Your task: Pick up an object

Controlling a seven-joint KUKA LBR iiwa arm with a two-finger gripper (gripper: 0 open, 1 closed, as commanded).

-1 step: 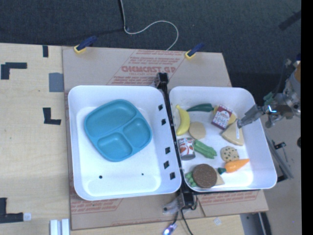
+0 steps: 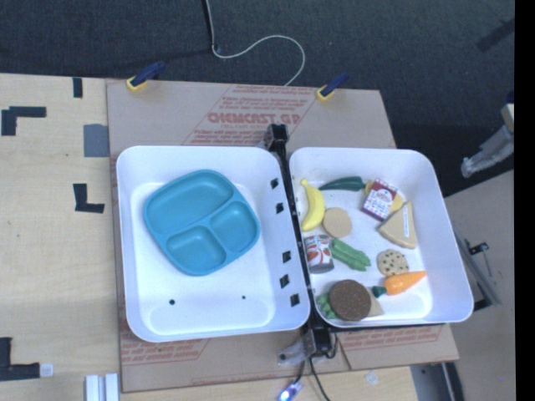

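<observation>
Nearest, along the front edge, lay the brown cardboard sheet (image 2: 376, 349) that carried everything. On it sat the two shallow white bins side by side, touching along a dark divider. The left bin (image 2: 209, 307) held a blue plastic plate with three compartments (image 2: 201, 221), lying flat. The right bin (image 2: 428, 186) held all the small toy food, so anything worth picking was in there. The largest piece was a round dark-brown burger patty (image 2: 349, 300) at the front. Next in size were a yellow banana (image 2: 313, 205) hard against the divider, its long axis running front to back, and a pale cheese-like wedge (image 2: 401, 225) toward the right wall. After them came a green pea pod (image 2: 351, 255), a small red and white can (image 2: 318, 253), a red and white carton (image 2: 380, 199), a tan round biscuit (image 2: 338, 222), an orange carrot (image 2: 405, 282), a speckled cookie (image 2: 391, 262) and a thin dark-green bean (image 2: 341, 184) at the back. A pale grey part (image 2: 493, 144) showed at the right edge, perhaps belonging to the arm, well apart from the bins. Whether the gripper was clenched or released I could not tell. Reaching in from the right, I judged the carrot and the wedge the closest targets. The carrot lay roughly left to right, along the line of approach.
</observation>
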